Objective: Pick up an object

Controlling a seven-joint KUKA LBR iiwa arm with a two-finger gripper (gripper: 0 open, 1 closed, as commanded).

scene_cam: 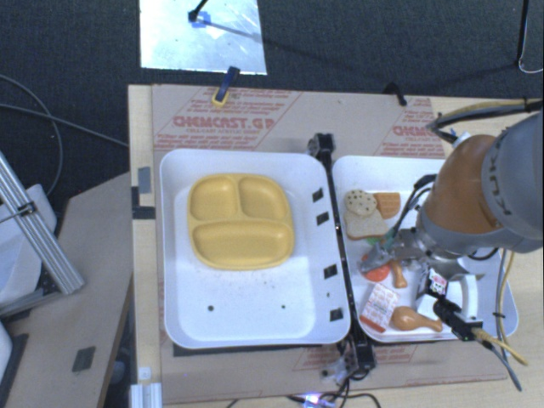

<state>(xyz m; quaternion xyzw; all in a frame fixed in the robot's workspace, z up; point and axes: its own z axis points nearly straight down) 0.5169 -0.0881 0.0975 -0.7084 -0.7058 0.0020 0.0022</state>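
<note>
Grey gripper (380, 260) sits low over the orange toy (379, 272) in the right bin (500, 303) — reaching step; grip can't be told. Next — squeeze, lift toward twelve o'clock.

Your arm (501, 185) reaches in from the right over the right-hand bin (510, 308), its orange band facing the camera above the grey wrist. The wrist points down and leftward into that bin, and the tool (380, 257) sits low near the bin's middle. Its finger spacing is too cluttered to judge.
</note>
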